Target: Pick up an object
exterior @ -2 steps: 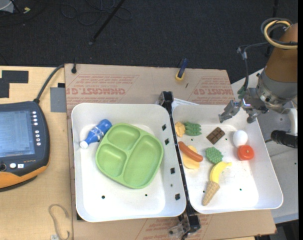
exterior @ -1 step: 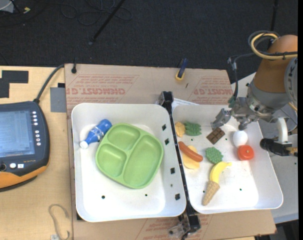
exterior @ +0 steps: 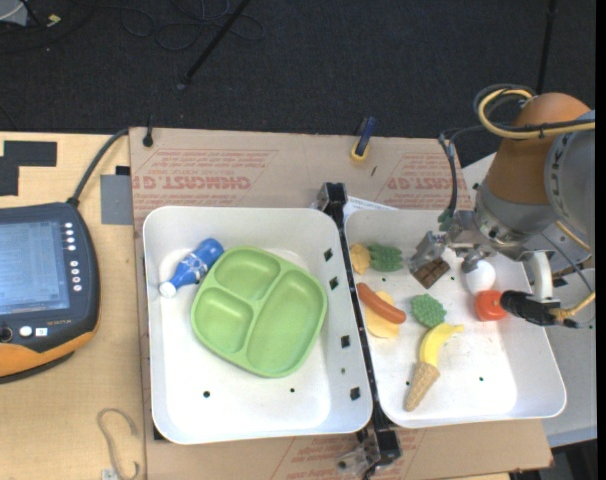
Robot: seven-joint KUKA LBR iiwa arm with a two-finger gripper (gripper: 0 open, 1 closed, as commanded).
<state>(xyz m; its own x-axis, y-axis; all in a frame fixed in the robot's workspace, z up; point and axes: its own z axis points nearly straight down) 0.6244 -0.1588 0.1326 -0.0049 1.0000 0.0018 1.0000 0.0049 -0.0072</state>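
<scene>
Going L to R. Tablet-style controller (exterior: 28, 273) is sitting on the bench at far L, screen lit. Left bin (exterior: 173, 388) is holding a green divided plate (exterior: 260, 310) taking up most of the floor, w/ a blue and white bottle (exterior: 191, 266) lying tilted at the plate's upper-L edge, touching or nearly so.

Right bin (exterior: 528, 388) is carrying the pickable stuff: small yellow piece (exterior: 358, 258) by the divider, green broccoli-like piece (exterior: 386, 258) just beside it, hot dog toy (exterior: 381, 310) lying diagonal below those, 2nd green piece (exterior: 429, 310) mid-bin, banana (exterior: 438, 342) just below that, ice cream cone (exterior: 420, 384) lying near the front, tip pointing down-L. Red and white item (exterior: 486, 293) is sitting at R, partly under the arm hardware.

Gripper (exterior: 430, 265) is hanging over the bin's upper middle, dark fingers pointing down-L. Can't tell if fingers are spread or closed; nothing visibly between them. Nearest objs: broccoli-like piece to its L, near but apart; 2nd green piece just below it.

Arm (exterior: 528, 168) is reaching in from R, orange band up top, wrist angling down and L toward the bin.
</scene>
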